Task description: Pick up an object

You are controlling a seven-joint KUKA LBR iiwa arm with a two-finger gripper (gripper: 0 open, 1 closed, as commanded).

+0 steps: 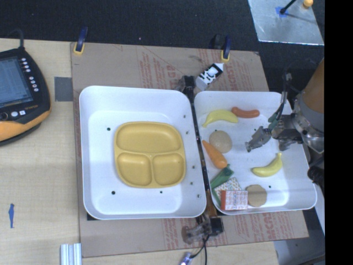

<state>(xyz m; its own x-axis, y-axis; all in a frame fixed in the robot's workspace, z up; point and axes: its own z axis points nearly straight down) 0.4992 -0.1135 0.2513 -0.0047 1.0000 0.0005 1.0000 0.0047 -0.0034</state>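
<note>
The dark metal two-finger gripper (263, 138) hangs over the right shallow white bin (295, 203), fingers spread apart with nothing between them.

At the bin's near edge lie a red-and-white printed packet (234, 199) and a round tan bun-like piece (256, 195), with a green toy vegetable (221, 177) just beside them. The curved yellow plastic banana (268, 167) lies just below the gripper, its long axis slanting up to the right, so I judge it the closest candidate. Farther off sit an orange toy carrot (214, 154), a pale round ball (221, 141), a second yellow banana (219, 117) and a red sausage (245, 112).

The left bin (99, 208) holds a yellow divided tray (149, 153).
</note>
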